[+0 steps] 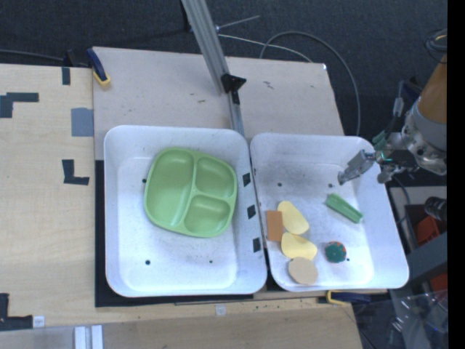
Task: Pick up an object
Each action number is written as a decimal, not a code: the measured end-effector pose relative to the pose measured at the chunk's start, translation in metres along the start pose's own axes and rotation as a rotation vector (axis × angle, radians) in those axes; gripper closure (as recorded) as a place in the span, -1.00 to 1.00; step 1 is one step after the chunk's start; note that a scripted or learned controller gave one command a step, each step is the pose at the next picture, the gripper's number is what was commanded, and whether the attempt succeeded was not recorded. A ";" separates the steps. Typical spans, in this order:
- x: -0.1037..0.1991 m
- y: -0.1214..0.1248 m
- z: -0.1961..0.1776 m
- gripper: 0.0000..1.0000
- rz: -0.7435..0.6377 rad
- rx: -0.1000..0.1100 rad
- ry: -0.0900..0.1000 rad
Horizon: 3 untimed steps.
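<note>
— Green stick (344,208), one item: where was it logged?

— Right bin (305,151), lying on the floor near the right wall, just below and slightly left of the gripper (357,167). Apart from it, not touching.

— Gripper condition?

— Hung over the right bin's upper right part, nothing between its fingers. Whether spread or closed could not be told.

— Remaining stock, right bin?

— Orange block (274,225), two yellow pieces (293,217) (298,247), tan round piece (303,271), small teal-and-red ball (335,252); all clustered lower, well apart from the gripper.

— Left bin (116,195)?

— One green divided plate (191,192).
</note>
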<state>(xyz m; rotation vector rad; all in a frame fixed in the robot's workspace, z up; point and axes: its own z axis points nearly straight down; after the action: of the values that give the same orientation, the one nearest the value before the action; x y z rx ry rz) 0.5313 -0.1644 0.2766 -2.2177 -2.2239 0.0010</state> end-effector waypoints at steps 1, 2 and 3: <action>0.000 0.000 0.000 -1.00 0.000 0.000 0.000; 0.006 0.008 0.054 -1.00 0.001 0.006 0.000; 0.015 0.011 0.103 -1.00 0.001 0.006 0.001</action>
<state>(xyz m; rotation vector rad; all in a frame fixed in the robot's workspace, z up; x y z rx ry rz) 0.5418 -0.1492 0.1733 -2.2154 -2.2197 0.0067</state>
